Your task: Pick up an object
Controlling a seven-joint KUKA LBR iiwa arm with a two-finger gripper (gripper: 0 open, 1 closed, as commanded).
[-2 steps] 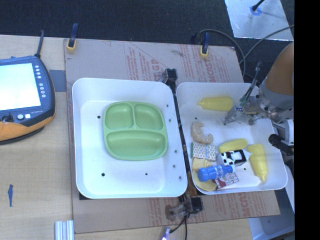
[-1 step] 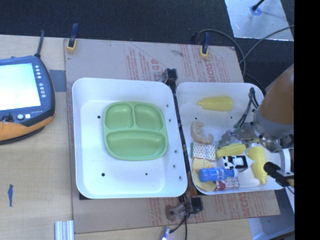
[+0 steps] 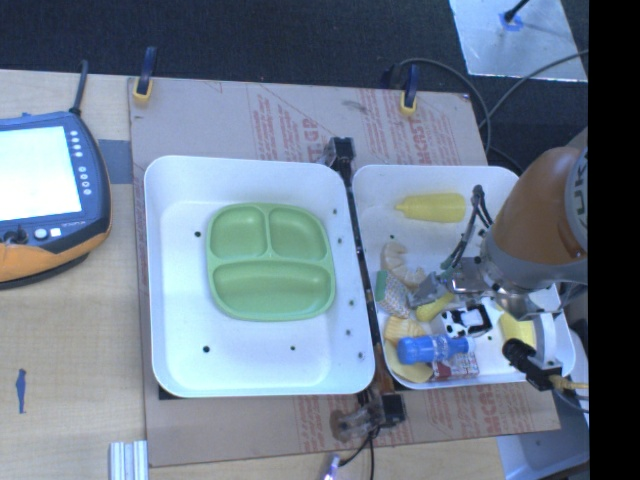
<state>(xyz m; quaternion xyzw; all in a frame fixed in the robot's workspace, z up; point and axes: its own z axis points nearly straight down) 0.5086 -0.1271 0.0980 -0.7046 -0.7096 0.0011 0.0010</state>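
Two-finger gripper (image 3: 440, 293) low in right white bin (image 3: 372, 200) among clutter; finger opening indiscernible. Blue plastic bottle (image 3: 432, 349) just below it; yellow oblong toy (image 3: 432, 207) well above.

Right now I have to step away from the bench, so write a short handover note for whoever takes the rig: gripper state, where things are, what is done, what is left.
Gripper: low in the right bin, among the clutter; whether its fingers are open or shut cannot be told, and nothing is visibly held.
Right bin: yellow object near the far wall, blue bottle near the front, black-and-white item beside the gripper, other small pieces bunched around.
Left bin: green divided plate in the middle.
Done: arm is down at the pile.
Left: grasp one object and lift it.
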